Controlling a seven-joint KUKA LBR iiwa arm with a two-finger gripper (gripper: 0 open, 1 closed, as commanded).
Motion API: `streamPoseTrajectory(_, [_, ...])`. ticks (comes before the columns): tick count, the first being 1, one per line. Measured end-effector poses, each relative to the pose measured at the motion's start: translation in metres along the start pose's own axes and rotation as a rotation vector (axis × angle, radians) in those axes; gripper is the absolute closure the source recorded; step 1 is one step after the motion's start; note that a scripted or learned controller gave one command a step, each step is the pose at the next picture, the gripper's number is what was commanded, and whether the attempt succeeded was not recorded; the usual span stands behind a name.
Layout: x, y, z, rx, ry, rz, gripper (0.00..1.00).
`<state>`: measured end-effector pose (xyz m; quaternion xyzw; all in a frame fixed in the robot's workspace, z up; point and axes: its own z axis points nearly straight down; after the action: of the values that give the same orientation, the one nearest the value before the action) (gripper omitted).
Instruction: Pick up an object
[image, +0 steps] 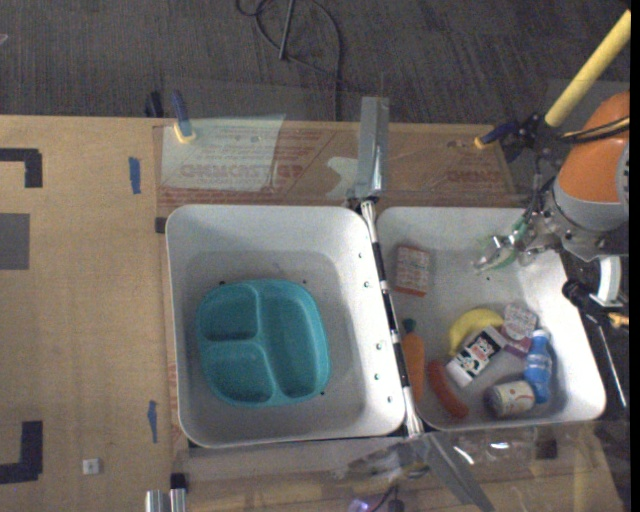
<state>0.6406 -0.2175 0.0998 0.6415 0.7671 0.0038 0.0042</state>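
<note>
White plastic makes up both shallow bins on the wooden surface (80, 330), and from the overhead camera the left bin (190, 240) carries a teal divided plate (262, 342) lying flat near its middle. Every candidate for the pick lies in the right bin (440, 225): a small reddish packet (411, 270) near its far left corner, an orange carrot-like piece (414, 362) along its left wall, a red sausage-shaped piece (447, 390) just beside that, and a huddle toward the near right corner made of a yellow banana (474, 325), a white and black carton (476, 356), a tin can (511, 397) on its side and a blue bottle (538, 365). The arm, with its orange band (595, 160), reaches in over the right edge of this bin, and the claw (497, 252) hangs above bare floor toward the bin's far right, well apart from the huddle. Nothing shows between its tips, yet whether they are spread or closed I cannot tell (they are small and glinting). By my judgement the task is barely begun: no object is lifted, so choosing one, descending, gripping and raising all remain.
</note>
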Motion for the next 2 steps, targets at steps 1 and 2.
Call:
streamPoseTrajectory(1, [0.0023, 0.0076, -0.0351, 0.006, -0.002, 0.1, 0.0])
streamPoseTrajectory(2, [0.0024, 0.0075, -0.0348, 0.007, -0.002, 0.1, 0.0])
